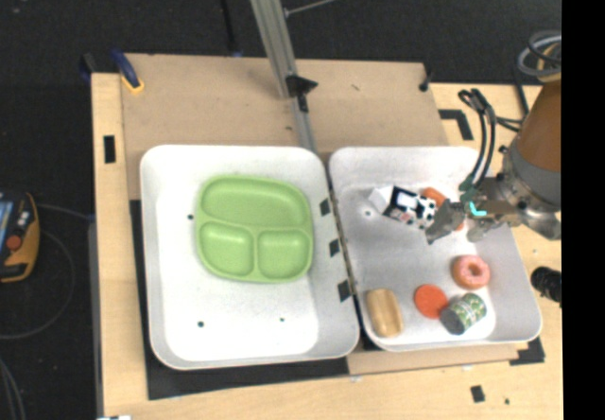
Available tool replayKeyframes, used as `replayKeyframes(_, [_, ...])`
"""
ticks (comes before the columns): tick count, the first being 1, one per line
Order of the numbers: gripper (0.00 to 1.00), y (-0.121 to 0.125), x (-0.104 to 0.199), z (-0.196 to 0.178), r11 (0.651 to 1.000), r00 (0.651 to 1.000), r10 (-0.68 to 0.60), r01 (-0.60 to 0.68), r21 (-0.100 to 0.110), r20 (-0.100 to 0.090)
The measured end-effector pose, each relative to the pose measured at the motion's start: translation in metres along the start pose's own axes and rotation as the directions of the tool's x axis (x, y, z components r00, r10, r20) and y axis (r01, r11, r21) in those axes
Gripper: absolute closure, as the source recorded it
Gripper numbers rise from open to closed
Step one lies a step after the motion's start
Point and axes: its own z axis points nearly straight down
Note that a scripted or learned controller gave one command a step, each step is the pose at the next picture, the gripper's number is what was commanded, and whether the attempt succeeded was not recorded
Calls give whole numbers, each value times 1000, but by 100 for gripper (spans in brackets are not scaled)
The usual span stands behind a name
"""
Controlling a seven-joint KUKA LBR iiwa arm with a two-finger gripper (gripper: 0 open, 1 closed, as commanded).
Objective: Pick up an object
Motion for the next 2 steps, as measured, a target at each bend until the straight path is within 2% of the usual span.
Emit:
replayKeyframes(1, [0,0,0,0,1000,1000,0,0,-1,0])
replayKeyframes(2, [0,-8,-3,57,1000,1000,2,-2,4,-1])
